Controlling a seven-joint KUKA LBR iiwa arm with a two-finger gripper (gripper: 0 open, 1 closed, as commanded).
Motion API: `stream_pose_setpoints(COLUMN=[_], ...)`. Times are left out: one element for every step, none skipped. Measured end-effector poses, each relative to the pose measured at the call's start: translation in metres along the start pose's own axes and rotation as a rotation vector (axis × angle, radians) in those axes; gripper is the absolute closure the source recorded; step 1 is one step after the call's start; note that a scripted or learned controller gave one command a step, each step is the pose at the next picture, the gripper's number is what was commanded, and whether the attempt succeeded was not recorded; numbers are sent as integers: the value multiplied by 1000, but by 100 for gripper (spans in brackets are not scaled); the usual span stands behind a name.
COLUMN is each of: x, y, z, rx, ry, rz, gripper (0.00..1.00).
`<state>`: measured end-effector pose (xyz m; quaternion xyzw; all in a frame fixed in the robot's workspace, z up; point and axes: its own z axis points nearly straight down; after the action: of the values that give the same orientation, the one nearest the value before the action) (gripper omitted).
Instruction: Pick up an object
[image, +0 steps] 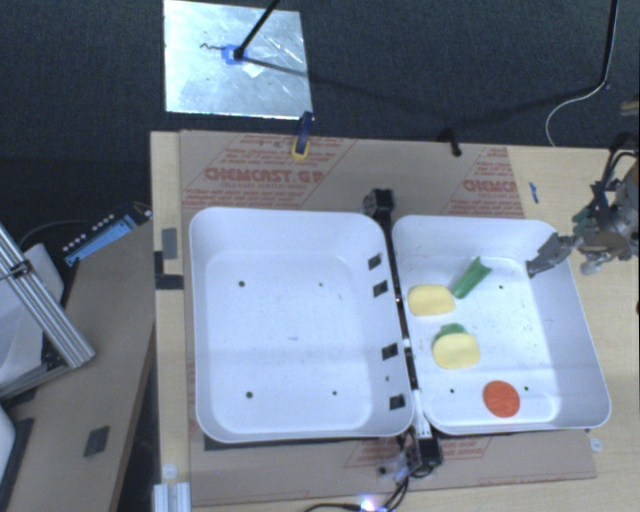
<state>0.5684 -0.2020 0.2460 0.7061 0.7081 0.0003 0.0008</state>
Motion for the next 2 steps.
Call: stream_pose_setpoints(x=[107, 120], y=[18, -22], z=[58, 165], rx=[3, 11], ry=[4, 3], rz=[-9, 1], gripper=[0, 0])
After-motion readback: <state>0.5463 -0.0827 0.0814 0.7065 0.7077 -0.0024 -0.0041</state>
